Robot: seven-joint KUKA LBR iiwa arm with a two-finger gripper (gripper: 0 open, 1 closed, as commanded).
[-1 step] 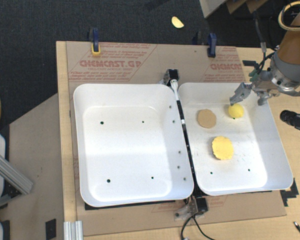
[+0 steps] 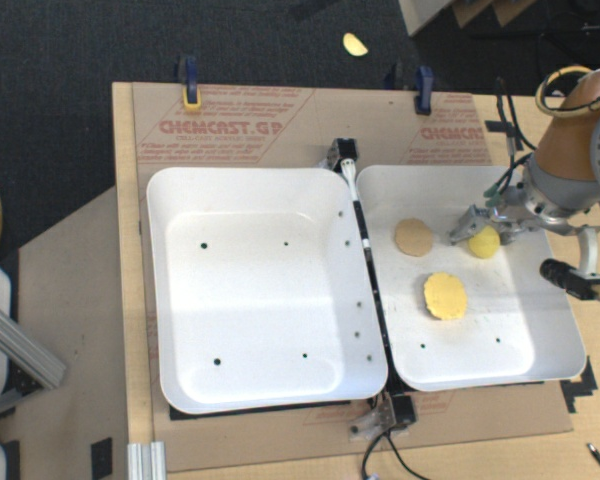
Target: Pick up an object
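Three objects lie in the right bin (image 2: 540,363). A tan round piece (image 2: 414,237) rests near the bin's left wall. Below it, toward the middle, is a flat yellow disc (image 2: 445,296). A small yellow ball (image 2: 484,244) sits in the upper right part. My gripper (image 2: 488,226) is low in the bin, directly over and against this ball, which shows just under its tip. The grey arm with its orange band (image 2: 572,118) reaches in from the right.
The left bin (image 2: 165,298) adjoins the right one along a shared middle rim (image 2: 365,258). Both stand on a brown board (image 2: 240,118) held by blue clamps (image 2: 189,71) at the back. A black cable (image 2: 575,280) hangs by the right bin's edge.
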